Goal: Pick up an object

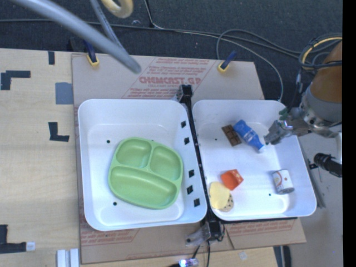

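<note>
The grey arm's two-finger gripper (273, 134) hangs low at the right edge of the right-hand shallow white bin (253, 214), just beside the blue oblong packet (248, 135); I judge it is lining up for that item. Whether the gripper is open or closed cannot be told, as its tip is small and blurred. Next to the packet's left lies a small brown bar (231, 134). Nearer are an orange wedge (232, 179), a pale yellow round piece (221, 197) and a small white cup-like cylinder (282, 181). The green divided plastic tray (146, 172) fills the left-hand white bin (92, 127), away from the picking. The arm is cut off at the right.
</note>
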You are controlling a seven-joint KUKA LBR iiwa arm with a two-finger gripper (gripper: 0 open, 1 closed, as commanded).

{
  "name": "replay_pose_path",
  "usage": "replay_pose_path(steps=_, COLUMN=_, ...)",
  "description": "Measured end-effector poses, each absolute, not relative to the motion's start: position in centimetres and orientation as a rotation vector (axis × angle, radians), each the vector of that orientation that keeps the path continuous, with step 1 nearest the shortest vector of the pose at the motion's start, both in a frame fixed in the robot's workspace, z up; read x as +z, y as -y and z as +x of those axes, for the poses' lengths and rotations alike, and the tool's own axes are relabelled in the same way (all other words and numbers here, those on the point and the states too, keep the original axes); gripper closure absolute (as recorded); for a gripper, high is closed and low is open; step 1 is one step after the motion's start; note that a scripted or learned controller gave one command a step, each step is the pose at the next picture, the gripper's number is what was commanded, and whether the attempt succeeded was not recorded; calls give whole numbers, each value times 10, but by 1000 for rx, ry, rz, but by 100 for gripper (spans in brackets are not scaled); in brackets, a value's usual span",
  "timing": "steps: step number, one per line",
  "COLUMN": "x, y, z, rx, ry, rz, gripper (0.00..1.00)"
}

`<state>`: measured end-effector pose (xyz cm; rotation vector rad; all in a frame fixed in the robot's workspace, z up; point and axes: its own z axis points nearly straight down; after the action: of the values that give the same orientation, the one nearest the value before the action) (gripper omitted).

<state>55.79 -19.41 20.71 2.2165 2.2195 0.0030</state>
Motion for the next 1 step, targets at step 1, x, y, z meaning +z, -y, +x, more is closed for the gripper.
replay_pose_path(steps=1, x=253, y=188, z=556, rx=3, ry=-2221, rz=2216, gripper=100)
